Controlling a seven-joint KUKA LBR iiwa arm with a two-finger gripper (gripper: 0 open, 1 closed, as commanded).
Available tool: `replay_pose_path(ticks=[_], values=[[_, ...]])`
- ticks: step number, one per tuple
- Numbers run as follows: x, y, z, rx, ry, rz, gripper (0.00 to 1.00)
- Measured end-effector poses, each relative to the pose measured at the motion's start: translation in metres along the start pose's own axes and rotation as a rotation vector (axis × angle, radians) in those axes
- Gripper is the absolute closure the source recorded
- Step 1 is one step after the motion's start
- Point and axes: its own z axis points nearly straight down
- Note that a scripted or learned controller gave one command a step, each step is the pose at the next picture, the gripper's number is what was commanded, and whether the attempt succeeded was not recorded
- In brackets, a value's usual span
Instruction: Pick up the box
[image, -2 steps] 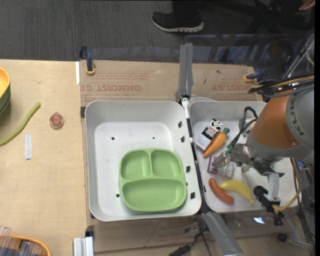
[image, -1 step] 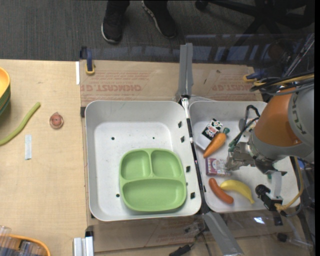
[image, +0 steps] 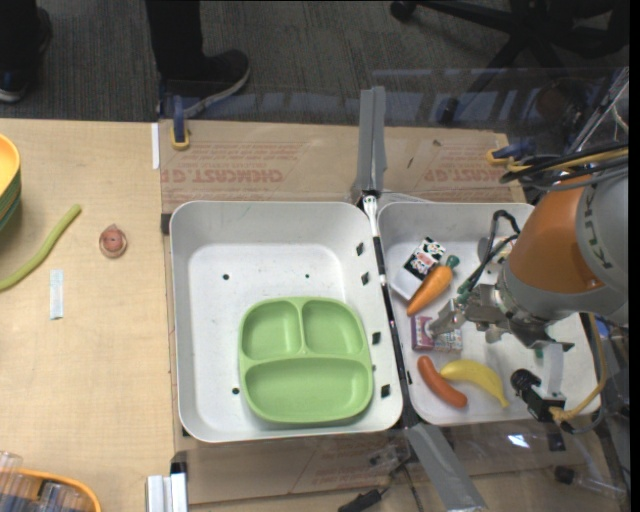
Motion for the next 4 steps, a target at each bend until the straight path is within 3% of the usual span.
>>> replay_pose_path(ticks=[1, 2, 3, 4], values=[[0.008, 0.037, 0.010, 0.005, -0.002, 0.097, 0.00], [-0.005, 0.020, 0.008, -0.003, -0.002, -0.150, 0.00], [-0.002, 0.002, 0.008, -0.004, -0.002, 0.028, 0.00], [0.007, 0.028, 0.010, 0.004, -0.003, 0.079, 0.00]])
